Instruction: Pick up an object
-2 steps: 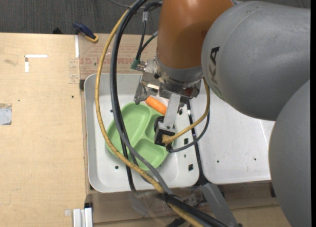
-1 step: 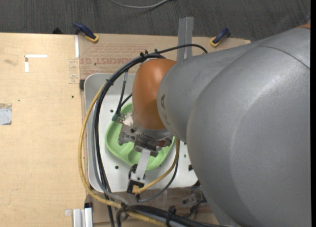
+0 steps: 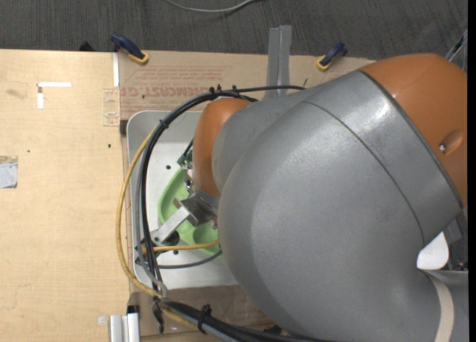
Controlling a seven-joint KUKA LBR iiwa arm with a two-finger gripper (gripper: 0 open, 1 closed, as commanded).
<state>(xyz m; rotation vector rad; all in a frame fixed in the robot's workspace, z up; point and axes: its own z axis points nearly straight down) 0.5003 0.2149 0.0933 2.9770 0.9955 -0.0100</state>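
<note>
1. Reaching down from the right, the arm (image 3: 335,207) covers most of the white bin (image 3: 137,184).
2. Its gripper (image 3: 186,218) sits low over a green object (image 3: 172,198) lying in that bin.
3. Whether it grips anything, I cannot tell.

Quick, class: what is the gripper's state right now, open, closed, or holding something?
Gripper: cannot be told. It sits low in the white bin over a green object, with the arm covering most of it.
</note>
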